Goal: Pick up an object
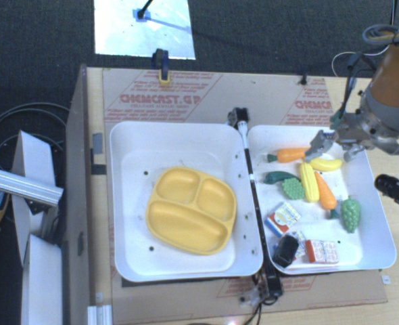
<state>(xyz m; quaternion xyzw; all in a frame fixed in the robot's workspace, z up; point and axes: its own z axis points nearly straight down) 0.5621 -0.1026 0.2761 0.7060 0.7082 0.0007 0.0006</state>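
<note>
From my seat at the remote station, the gripper (335, 147) hung over the far edge of the right bin (382, 239), the arm (394, 90) reaching in from the right side of the bench (186, 90). Its two fingers were spread apart, one pale finger (320, 143) on the side toward the divider, the other toward the bin's right wall, with nothing caught between them.

The closest candidate was the yellow banana (326, 164), lying just below the fingertips, toward the bin's near edge from them. Its long axis ran roughly across the bin, from divider side to right wall, so it looked about in line with the spread of the fingers. I judged that a straight descent might straddle it lengthwise rather than across its narrow width, and a wrist turn would likely be needed.

Crowding mattered too. The small orange carrot (291, 154) lay just beside the pale finger, toward the divider. The corn cob (308, 182) and the larger carrot (325, 192) lay next to each other just nearward of the banana, their long axes running far-to-near. I could not tell whether the banana touched the corn.

The yellow divided plate (191, 210) sat alone in the left bin (128, 181), well apart from the gripper.
</note>
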